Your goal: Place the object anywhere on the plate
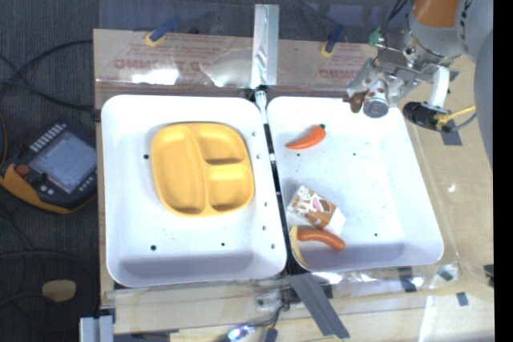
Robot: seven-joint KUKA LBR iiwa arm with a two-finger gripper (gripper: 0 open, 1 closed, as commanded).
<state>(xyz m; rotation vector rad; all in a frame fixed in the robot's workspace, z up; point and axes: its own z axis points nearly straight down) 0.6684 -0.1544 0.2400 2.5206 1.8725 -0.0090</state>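
Observation:
A yellow plate (202, 168) with three compartments lies in the left bin (128, 252). In the right bin (385, 196) an orange carrot-shaped toy (306, 138) rests near the back left. A small printed snack packet (314, 208) and a hot dog in a bun (319, 239) lie at the front left. My gripper (365, 102) hangs over the back rim of the right bin, up and to the right of the carrot toy and well apart from it. No object shows in its grasp.
A metal divider post (265, 44) stands behind the seam between the bins. A teach pendant (52, 164) lies on the floor to the left. Cables and a yellow connector (437, 116) trail by the wrist at the right.

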